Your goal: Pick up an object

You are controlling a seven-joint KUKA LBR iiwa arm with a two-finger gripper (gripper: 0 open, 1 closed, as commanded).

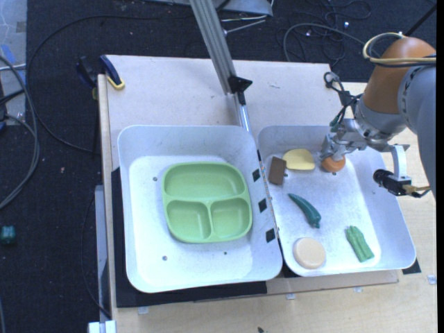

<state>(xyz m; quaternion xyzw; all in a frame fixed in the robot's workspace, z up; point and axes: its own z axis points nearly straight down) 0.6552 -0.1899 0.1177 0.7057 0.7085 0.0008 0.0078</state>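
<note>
Orange ball (334, 163): far end of the right bin (388, 217), just beside a yellow piece (299, 159); gripper (334, 157) set directly upon it, likely for a grasp. Whether it grips the ball: cannot tell. Arm reaches in from the right, wrist bent down. Nearby: brown block (277, 171), green pepper (306, 209), round biscuit (309, 252), green bean (359, 243). Left bin (139, 186): green divided plate (207, 201).

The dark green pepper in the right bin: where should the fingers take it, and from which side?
Grip the dark green pepper across its narrow middle, coming straight down from above. It lies flat, long and slim, running diagonally, with bare bin floor on both sides.
</note>
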